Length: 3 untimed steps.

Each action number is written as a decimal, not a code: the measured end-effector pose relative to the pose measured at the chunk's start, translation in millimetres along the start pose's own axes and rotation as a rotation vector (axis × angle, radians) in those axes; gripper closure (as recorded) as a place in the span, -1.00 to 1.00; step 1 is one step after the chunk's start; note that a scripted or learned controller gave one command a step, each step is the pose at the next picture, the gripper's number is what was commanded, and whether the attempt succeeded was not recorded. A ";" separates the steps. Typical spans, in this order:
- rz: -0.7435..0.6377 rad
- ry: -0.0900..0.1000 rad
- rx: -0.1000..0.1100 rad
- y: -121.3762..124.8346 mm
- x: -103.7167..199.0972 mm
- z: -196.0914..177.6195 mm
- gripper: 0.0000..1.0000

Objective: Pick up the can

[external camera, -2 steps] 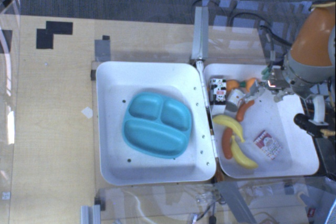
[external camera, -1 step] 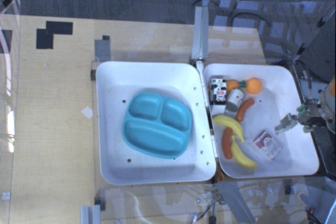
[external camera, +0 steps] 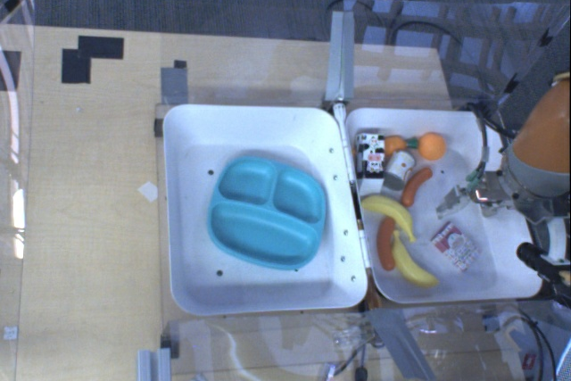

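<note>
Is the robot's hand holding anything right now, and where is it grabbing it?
Nothing is held. The hand hangs over a bare part of the right shallow white bin, with no object between its tips. The small grey metal can lies untouched nearby.

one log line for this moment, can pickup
phase: approach | can: lying in right bin, not held | gripper: above bin, right of can

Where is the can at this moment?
In the camera view the can lies on its side in the right bin, near its upper left corner, between the small box and the sausage, just above the bananas.
</note>
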<state>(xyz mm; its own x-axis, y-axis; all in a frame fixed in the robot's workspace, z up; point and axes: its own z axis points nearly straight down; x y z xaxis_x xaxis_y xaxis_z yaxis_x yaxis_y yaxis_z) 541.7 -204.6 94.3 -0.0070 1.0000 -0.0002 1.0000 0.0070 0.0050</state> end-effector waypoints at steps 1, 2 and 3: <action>-0.112 -0.002 -0.005 130.6 0.5 -11.0 -1.00; -0.121 -0.006 -0.013 133.6 1.9 -24.6 1.00; -0.167 -0.003 -0.006 130.3 29.3 -162.5 1.00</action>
<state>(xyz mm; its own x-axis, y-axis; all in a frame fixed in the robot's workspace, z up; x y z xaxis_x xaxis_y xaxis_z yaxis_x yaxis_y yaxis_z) 671.0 -174.4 257.4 -0.1734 0.9848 -0.0045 0.9848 0.1734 0.0107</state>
